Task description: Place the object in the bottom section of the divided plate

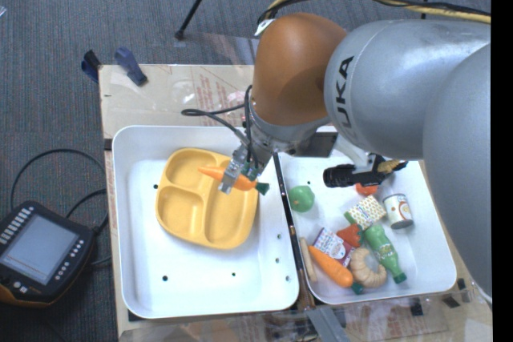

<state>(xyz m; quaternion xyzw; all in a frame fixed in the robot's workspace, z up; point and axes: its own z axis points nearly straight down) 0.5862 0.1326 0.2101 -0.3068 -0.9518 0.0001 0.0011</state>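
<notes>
Arm (385,84): we see it reach in from the right, its orange band hanging over the seam between the bins.
Left bin (144,268): it holds the yellow divided plate (200,212), tilted in our view, with three sections.
Right bin (433,252): it holds a green ball, a second carrot, a green bottle, a small can and some packets, well apart from the plate.
Gripper (238,179): it hangs over the plate's upper right rim, fingers closed narrowly on the carrot.
Carrot (215,172): it lies crosswise between the fingers, its orange tip pointing left over the plate's upper section.
Risk: we judge a release here would drop it in the wrong section; the off-centre grasp could also let it swing or slip on the way to the bottom section.
</notes>
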